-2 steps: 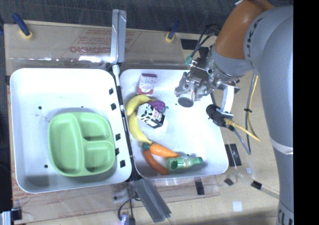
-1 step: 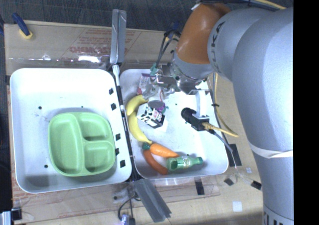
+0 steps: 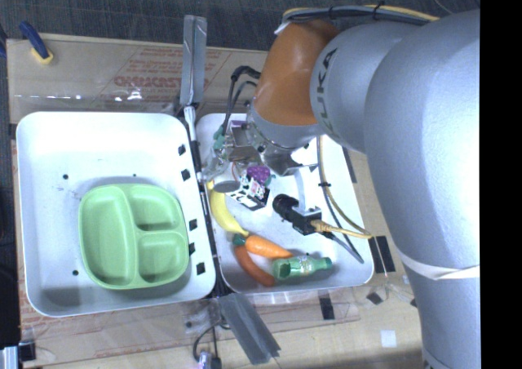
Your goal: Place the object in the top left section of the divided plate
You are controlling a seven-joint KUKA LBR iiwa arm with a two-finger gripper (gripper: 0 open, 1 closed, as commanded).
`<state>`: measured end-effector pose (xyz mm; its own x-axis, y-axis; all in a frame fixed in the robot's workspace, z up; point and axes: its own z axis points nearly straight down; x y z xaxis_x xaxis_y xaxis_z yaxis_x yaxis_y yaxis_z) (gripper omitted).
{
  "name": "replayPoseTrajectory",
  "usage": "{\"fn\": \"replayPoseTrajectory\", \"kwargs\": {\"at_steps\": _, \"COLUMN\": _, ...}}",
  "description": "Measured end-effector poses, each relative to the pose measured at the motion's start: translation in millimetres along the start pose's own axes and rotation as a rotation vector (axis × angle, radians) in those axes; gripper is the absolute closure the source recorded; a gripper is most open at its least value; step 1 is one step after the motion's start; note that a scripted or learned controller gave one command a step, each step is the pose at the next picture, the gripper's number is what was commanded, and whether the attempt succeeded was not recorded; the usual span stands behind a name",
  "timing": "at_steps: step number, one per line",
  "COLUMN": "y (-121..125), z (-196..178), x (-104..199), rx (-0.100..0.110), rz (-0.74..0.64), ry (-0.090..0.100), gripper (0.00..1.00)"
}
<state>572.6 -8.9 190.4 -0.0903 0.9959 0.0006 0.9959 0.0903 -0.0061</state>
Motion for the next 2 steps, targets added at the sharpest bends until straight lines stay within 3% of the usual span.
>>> {"fn": "replayPoseTrajectory", "kwargs": {"at_steps": 1, "y": -30.9, "z": -0.2, "x": 49.9, "rx": -0.001, "rz": -0.246, "ry": 0.000, "gripper": 1.00}}
{"fn": "replayPoseTrajectory", "kwargs": {"at_steps": 2, "y": -30.8, "z": -0.3, "x": 49.2, "rx": -0.001, "rz": -0.244, "ry": -0.001, "gripper": 0.00}}
